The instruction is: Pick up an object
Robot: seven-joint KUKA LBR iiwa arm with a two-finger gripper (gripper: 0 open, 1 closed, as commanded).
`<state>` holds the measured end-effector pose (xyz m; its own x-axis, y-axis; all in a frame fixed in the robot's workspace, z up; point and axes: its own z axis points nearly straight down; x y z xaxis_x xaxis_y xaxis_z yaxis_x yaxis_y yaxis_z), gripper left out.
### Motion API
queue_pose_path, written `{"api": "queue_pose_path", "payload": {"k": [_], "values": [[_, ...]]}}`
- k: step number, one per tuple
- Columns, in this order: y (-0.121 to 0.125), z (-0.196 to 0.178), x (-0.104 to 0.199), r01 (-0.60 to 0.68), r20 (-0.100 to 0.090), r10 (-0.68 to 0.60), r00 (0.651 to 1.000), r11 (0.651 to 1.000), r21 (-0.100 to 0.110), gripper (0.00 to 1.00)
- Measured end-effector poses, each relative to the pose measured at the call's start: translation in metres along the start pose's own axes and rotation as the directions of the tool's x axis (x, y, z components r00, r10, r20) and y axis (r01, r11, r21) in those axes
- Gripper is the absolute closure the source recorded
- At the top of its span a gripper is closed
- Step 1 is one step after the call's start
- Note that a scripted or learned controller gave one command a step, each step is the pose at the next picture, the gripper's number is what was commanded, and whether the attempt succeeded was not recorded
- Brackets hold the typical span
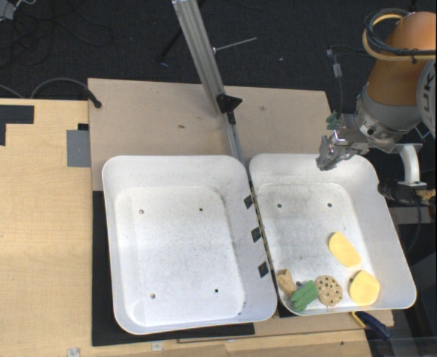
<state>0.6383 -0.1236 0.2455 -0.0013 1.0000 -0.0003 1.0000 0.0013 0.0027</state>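
Note:
My gripper [328, 159] hangs over the far rim of the right bin [307, 171], well away from the objects. Nothing shows between its tips. Near that bin's front edge lie a yellow oval piece [345, 249], a second yellow piece [365, 288], a round brown cookie [327, 290], a green item [304, 296] and a small tan piece [285, 281].
The left bin [173, 244] sits beside the right one, with black clips [254, 233] along the shared rim. A slanted aluminium rail [203, 58] rises behind the bins. The arm's orange band [400, 58] is at the upper right.

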Motion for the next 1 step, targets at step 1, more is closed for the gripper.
{"api": "queue_pose_path", "payload": {"k": [1], "values": [[-0.0012,0.0114,0.0524,0.001,-0.002,-0.001,1.000,1.000,0.007,1.00]]}}
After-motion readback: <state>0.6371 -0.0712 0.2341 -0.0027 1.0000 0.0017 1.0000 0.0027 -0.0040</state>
